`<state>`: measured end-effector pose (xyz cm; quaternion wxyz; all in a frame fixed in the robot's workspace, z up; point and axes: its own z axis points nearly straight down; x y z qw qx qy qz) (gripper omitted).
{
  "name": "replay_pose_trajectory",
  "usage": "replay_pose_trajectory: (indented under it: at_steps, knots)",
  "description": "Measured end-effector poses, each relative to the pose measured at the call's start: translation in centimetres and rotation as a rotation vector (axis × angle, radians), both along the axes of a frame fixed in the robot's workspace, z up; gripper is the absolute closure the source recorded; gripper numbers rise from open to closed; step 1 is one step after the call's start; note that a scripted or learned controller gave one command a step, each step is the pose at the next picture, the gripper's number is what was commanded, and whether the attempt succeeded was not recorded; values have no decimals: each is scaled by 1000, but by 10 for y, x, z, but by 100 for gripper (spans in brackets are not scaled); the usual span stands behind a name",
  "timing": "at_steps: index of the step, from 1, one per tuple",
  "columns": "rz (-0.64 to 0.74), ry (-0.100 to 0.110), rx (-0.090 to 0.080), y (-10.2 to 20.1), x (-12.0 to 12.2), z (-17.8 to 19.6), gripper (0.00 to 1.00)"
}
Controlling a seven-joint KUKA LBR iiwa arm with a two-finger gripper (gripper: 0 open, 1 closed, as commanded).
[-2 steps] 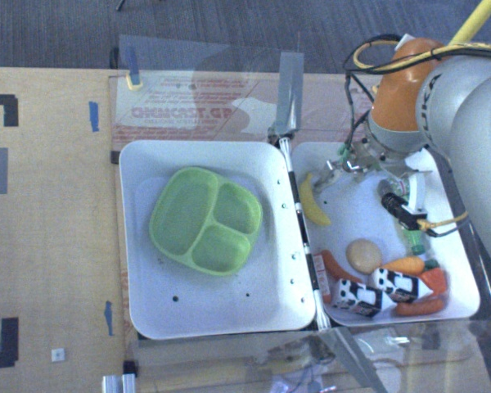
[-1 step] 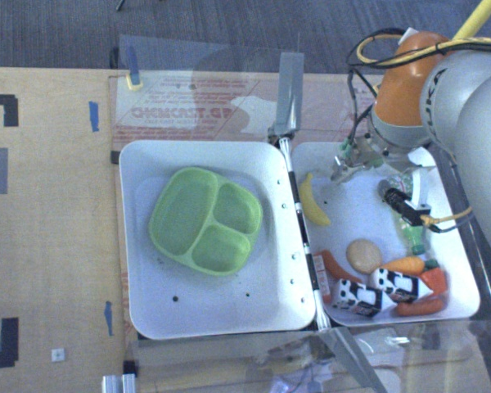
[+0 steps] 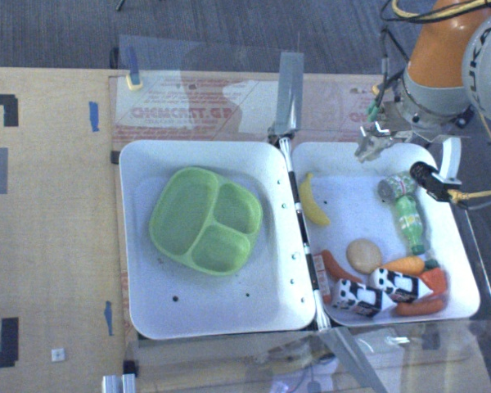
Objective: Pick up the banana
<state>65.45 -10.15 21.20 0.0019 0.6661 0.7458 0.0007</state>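
A small yellow banana [image 3: 312, 201] lies in the right bin [image 3: 466, 256], close to its left wall and pointing toward the far edge. My gripper [image 3: 375, 140] hangs over the far rim of that bin, up and to the right of the banana, well apart from it. Nothing shows between its fingers.
A green divided plate [image 3: 206, 219] rests in the left bin [image 3: 147, 301]. In the right bin lie a green bottle [image 3: 407, 213], a round tan potato-like item [image 3: 363, 255], an orange carrot [image 3: 409, 264], black-and-white cow toys [image 3: 376, 289] and red pieces [image 3: 421, 304] along the near side.
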Motion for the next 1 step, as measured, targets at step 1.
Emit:
replay_pose_trajectory:
  at_steps: [1]
  knots:
    - [-314, 6, 2, 48, -50, 0, 100]
